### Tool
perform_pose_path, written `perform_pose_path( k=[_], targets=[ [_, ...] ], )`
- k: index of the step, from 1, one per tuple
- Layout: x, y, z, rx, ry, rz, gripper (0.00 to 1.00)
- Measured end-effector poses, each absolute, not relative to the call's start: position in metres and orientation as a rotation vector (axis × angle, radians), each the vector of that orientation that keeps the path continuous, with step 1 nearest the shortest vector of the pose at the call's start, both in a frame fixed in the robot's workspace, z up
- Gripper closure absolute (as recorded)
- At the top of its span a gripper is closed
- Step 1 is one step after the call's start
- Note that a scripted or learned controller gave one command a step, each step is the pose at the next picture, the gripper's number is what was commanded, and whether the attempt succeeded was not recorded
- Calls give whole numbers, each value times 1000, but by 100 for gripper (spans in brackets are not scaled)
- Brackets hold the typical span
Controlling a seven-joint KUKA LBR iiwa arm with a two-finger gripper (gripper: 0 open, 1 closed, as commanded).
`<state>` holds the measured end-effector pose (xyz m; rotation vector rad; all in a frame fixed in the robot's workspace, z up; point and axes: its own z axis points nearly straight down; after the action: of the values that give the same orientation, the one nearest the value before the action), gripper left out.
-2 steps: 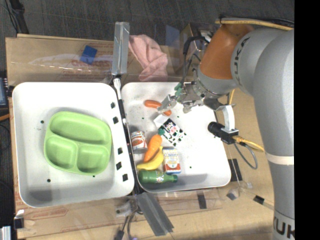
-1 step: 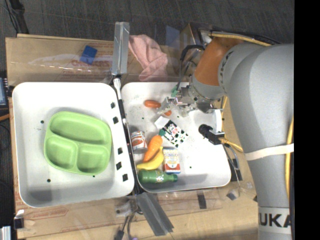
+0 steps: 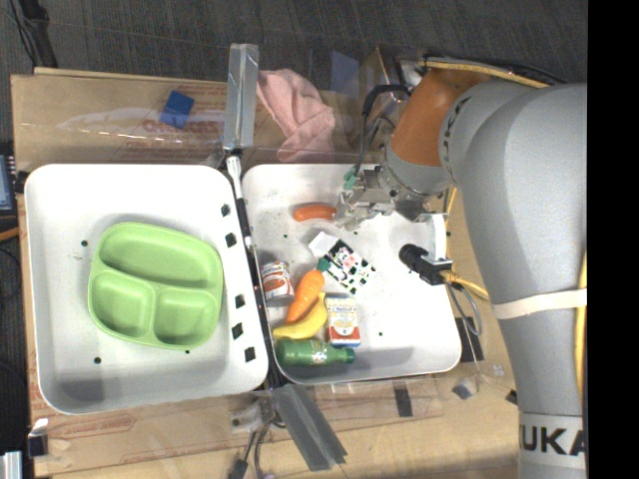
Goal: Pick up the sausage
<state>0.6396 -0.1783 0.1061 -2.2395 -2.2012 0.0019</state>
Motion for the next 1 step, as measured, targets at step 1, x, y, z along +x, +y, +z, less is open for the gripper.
perform_pose_path(
  k=[1],
  targets=[
    [640,-178,106,-2239,-2202,2,0]
  ],
)
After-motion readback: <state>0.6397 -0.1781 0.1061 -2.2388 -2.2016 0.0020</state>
